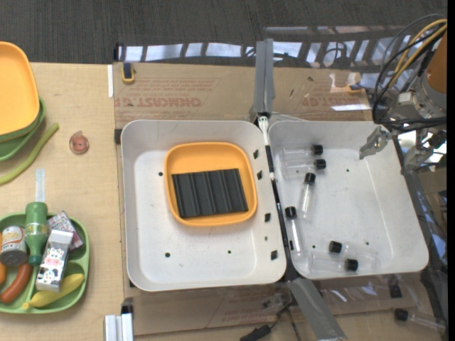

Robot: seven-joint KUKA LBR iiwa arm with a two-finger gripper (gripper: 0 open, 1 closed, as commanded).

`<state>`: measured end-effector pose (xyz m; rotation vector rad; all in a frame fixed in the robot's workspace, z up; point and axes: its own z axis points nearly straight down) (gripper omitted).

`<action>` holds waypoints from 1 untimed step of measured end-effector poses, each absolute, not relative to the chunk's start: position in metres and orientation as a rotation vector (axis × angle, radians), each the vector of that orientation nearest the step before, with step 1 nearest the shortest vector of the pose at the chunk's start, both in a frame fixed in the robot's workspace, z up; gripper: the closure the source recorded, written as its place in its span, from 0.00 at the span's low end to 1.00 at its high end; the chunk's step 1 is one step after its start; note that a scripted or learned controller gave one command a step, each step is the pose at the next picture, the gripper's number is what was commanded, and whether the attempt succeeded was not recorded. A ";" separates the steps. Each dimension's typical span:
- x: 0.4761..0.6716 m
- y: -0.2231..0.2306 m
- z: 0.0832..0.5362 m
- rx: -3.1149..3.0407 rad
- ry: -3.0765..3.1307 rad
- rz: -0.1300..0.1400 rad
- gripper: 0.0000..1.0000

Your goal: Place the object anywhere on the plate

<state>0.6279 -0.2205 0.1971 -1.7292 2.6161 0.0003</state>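
Left bin (142,261): orange plate (210,163) carrying a dark ribbed slab (210,193), centred. Right bin (398,254): clear vials with black caps (307,190) scattered about. Gripper (372,143) at that bin's upper right rim; grip state indiscernible.

a: what does the arm (435,77) look like at the right edge?
b: a rounded tan-orange section up top, cut off by the frame; below it a grey metal collar; black and yellow cables (409,45) loop in arcs beside it.
a: and lower down?
b: a slim silvery gripper (372,145), pale grey with a pointed tip; dark struts and brackets beside it, too blurred to detail.
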 end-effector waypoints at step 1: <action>0.660 -0.221 0.221 -2.083 2.342 -0.003 0.00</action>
